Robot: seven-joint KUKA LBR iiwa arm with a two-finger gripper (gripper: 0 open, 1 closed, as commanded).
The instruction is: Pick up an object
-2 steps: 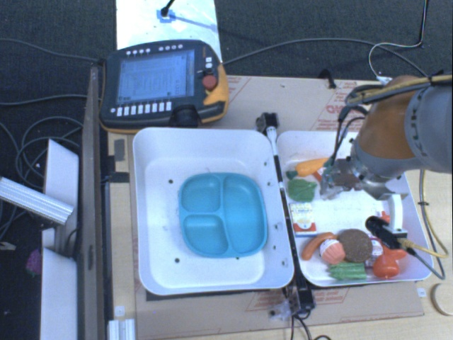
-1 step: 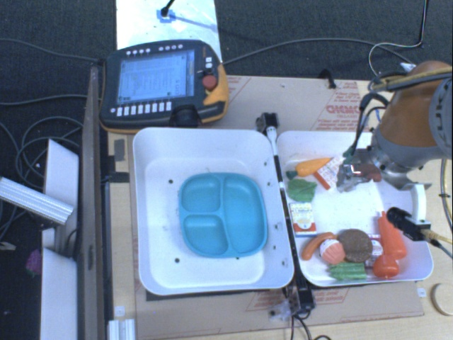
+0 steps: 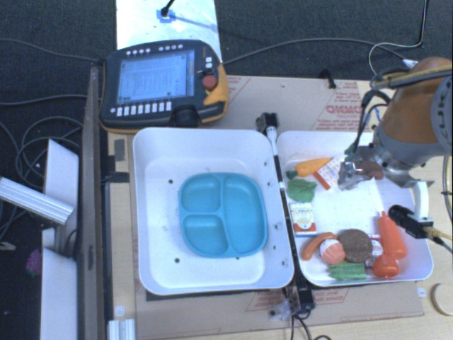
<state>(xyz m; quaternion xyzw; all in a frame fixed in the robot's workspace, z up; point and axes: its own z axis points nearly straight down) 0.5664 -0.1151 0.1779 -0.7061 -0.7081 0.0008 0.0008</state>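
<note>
Tool (image 3: pixel 352 173) low in right bin (image 3: pixel 425 264), beside carrot (image 3: pixel 309 166); grip state unclear, seemingly holding nothing.

The right bin (image 3: pixel 311 268) holds toy foods: an orange carrot (image 3: pixel 309 166) at 11 o'clock, a green leaf (image 3: pixel 302 190) beneath it, a white packet (image 3: pixel 303 218) at 9, and a sausage (image 3: pixel 316 245), brown patty (image 3: pixel 356 244) and red bottle (image 3: pixel 391 238) clustered toward 5.
</note>
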